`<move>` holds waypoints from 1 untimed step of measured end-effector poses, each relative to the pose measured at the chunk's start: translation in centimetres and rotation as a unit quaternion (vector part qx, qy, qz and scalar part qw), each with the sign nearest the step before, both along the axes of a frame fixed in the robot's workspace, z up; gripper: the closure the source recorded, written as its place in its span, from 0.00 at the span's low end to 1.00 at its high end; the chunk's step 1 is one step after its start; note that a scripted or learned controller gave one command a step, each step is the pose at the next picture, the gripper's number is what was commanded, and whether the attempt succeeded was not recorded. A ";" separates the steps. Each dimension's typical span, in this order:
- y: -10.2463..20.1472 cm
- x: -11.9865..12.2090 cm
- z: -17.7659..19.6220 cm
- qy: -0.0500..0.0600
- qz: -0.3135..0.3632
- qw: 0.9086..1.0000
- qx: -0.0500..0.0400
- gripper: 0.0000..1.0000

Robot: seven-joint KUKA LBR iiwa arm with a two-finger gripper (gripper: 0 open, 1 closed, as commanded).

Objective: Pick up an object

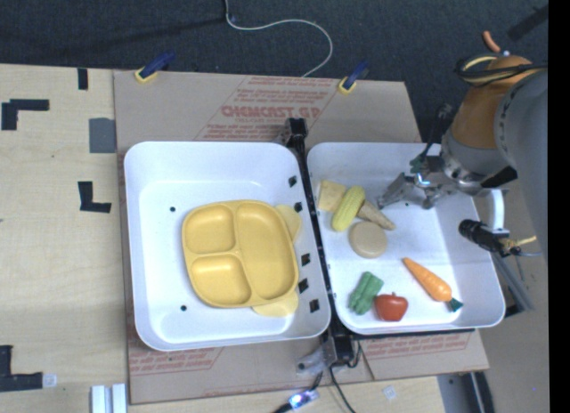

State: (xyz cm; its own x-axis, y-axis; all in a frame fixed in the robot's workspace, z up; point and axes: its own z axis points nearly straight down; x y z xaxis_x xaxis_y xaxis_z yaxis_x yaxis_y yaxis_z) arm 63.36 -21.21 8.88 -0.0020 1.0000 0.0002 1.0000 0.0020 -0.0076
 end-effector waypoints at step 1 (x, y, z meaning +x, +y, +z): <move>0.1 0.0 -0.4 -0.003 0.000 1.000 -0.001 0.00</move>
State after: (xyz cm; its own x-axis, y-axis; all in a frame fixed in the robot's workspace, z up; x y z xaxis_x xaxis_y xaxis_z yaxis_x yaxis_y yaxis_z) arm 63.39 -21.13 8.47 -0.0025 1.0000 -0.0022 1.0000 0.0025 -0.0013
